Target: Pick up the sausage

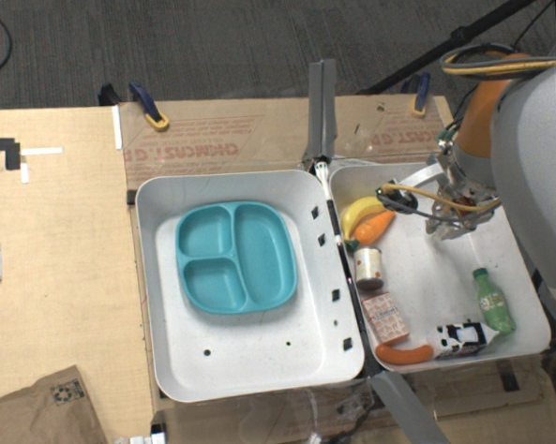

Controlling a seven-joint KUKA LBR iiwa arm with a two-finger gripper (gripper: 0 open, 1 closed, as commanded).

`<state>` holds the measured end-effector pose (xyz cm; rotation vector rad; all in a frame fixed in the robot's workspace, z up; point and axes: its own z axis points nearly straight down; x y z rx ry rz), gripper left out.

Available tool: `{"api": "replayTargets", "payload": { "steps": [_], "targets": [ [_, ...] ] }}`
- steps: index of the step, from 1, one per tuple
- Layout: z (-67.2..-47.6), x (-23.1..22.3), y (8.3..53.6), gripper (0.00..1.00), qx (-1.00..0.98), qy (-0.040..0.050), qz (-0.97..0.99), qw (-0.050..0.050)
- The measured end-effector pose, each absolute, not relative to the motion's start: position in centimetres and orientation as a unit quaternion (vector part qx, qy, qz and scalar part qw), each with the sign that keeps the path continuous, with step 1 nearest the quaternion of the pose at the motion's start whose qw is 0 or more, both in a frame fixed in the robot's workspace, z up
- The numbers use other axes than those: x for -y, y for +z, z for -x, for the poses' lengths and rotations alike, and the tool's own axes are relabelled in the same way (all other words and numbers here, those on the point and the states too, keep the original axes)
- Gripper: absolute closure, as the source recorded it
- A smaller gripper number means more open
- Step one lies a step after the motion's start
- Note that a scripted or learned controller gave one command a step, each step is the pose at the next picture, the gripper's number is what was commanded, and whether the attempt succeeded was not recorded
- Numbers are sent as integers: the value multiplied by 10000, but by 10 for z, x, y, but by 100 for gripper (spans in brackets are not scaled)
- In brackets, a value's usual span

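Right bin, viewed from above: the sausage lies along the front edge near the front-left corner, just beside a small box; the claw hangs over the rear half, well apart from the sausage; whether it is spread or pressed together cannot be told; a green bottle lies by the right wall.

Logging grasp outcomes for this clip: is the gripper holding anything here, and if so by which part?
Cannot be told. The gripper sits above the right bin's far end; the sausage lies untouched at the near wall.
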<state>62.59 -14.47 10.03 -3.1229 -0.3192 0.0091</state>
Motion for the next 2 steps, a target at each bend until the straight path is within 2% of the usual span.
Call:
{"api": "replayTargets", "payload": {
  "steps": [1, 2],
  "targets": [
    [-626, 145, 100, 0, 1018, 30, 9948, 12],
    [-620, 140, 91, 0, 992, 20, 9951, 7]
  ]
}}
